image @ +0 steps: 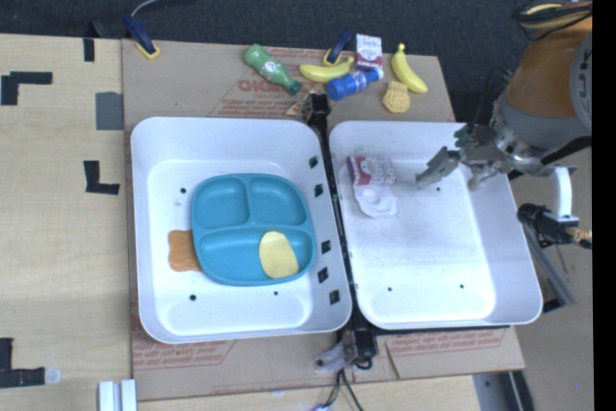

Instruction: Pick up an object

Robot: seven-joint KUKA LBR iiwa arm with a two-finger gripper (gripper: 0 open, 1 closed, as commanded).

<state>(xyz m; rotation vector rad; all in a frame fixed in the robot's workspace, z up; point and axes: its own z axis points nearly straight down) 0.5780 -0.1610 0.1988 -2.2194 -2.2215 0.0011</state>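
Hand [450, 170] low over the far right part of the right bin [433, 265], with nothing seen in it; cannot tell whether released or clenched. Nearest pickable things near that bin's far left corner: a red-and-white packet [371, 171] and a white wad [375, 201], touching or overlapping, well apart from the hand. Likely trouble from here: closing on bare bin floor if dropped straight down, since nothing lies under the hand; catching both packet and wad together, or nudging one with the other, because of how close they sit; pushing the flat packet against the left wall instead of lifting it; slipping off the soft wad, which probably gives under pressure. In the left bin [154, 149], a blue plate [231, 207] with a yellow piece [279, 255] in its near right compartment and a brown piece [181, 250] poking out at its left edge, all a longer reach across the divider, with some risk of clipping the bin walls. Beyond the bins, at the worktop's [58, 207] far edge, loose bottles, bananas and a small carton [369, 48]. Red print on the packet, on the carton and on the cardboard [260, 91] under the bins, all too small or blurred to read; no brand made out.
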